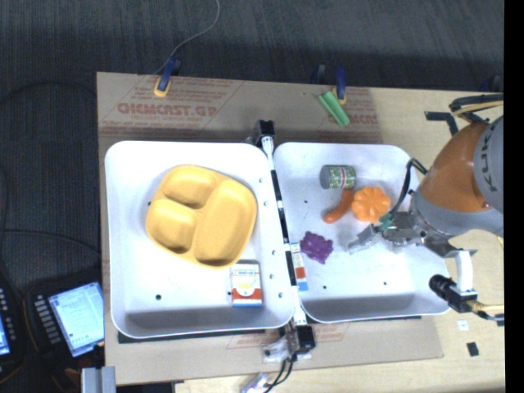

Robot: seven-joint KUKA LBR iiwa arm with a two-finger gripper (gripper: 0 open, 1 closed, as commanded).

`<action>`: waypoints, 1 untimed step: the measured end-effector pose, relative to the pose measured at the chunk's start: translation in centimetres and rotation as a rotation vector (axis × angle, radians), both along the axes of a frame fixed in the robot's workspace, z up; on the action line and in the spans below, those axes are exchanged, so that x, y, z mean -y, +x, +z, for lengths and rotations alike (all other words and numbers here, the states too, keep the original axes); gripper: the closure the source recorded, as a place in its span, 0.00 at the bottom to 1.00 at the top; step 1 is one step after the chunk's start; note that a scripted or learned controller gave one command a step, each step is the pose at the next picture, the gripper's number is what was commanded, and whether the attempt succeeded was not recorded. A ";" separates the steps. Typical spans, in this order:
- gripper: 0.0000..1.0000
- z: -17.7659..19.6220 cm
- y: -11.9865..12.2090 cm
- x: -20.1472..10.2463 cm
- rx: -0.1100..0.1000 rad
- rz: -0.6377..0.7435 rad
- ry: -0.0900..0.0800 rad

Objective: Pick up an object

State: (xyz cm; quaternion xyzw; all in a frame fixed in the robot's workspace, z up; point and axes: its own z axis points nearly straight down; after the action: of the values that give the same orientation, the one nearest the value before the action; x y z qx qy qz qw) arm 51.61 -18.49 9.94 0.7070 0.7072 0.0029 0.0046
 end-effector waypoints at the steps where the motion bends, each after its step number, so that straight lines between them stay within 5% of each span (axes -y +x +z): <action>1: 0.00 -1.0 -2.8 -5.7 0.004 -0.002 -0.006</action>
State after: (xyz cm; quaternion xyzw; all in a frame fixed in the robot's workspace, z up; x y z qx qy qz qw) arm 48.76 -12.80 8.91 0.7076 0.7066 0.0021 0.0080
